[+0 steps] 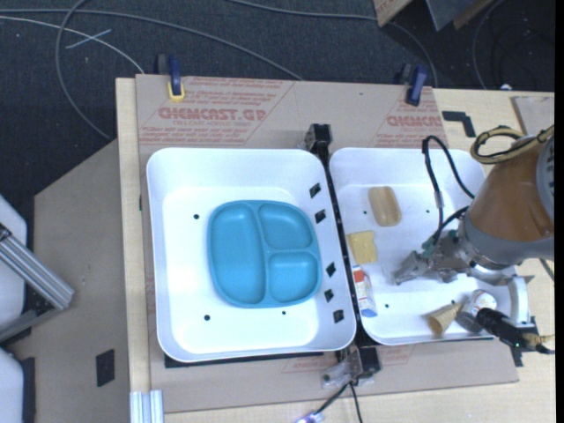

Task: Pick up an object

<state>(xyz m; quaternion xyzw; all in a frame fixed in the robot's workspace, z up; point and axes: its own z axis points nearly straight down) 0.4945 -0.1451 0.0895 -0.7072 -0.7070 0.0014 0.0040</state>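
I am bringing the gripper (407,270), whose fingers I cannot tell apart or together, low over the right bin (414,161), where it is risking a miss: the tan block (362,248) and small tube (363,293) are lying just left.

Blue clamps (175,78) — loose cables (97,33)

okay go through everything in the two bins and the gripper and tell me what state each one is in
Blue divided plate: flat, right side up, in the left bin.
Tan block: lying flat in the right bin.
Yellow block: lying flat by the divider.
Red and white tube: lying on its side.
Wedge-shaped piece: lying at the near rim.
Gripper: low over the right bin, holding nothing visible.
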